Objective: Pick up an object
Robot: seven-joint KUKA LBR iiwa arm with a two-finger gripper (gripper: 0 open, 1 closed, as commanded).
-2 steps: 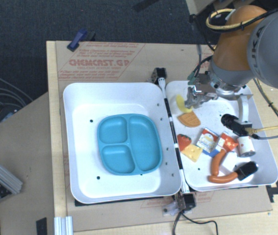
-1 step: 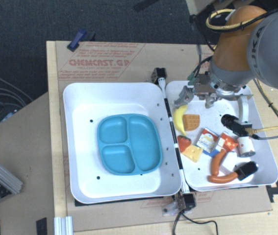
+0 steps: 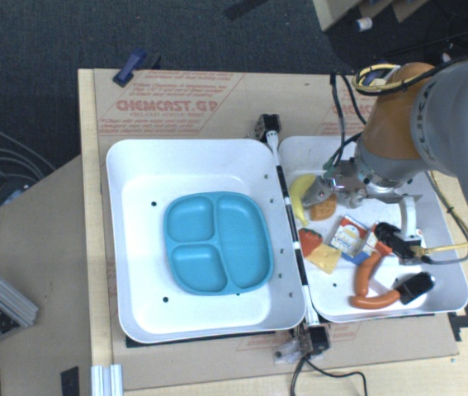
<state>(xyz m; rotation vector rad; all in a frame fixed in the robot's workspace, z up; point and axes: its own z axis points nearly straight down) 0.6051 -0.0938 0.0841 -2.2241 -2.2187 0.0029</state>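
- Progress: nothing is lifted yet, as far as the view shows. The gripper (image 3: 330, 190) is down in the right bin (image 3: 456, 291), low over the toys near its left wall, so the pick looks to be at the reach-and-grasp step; the lift is left to do.
- Fingers: the wrist hides them, so it cannot be told whether they are wide, narrow or on anything.
- Likely target: the yellow piece (image 3: 301, 195) and the brown piece (image 3: 323, 210) lie just beside the gripper; which one it is after cannot be told.
- Right bin also holds: a red piece (image 3: 310, 240), a yellow wedge (image 3: 327, 258), a small carton (image 3: 347, 238), a sausage (image 3: 367, 283) and a black item (image 3: 415, 286).
- Left bin (image 3: 134, 172) holds a blue tray (image 3: 217, 242) with three compartments, lying near the middle.
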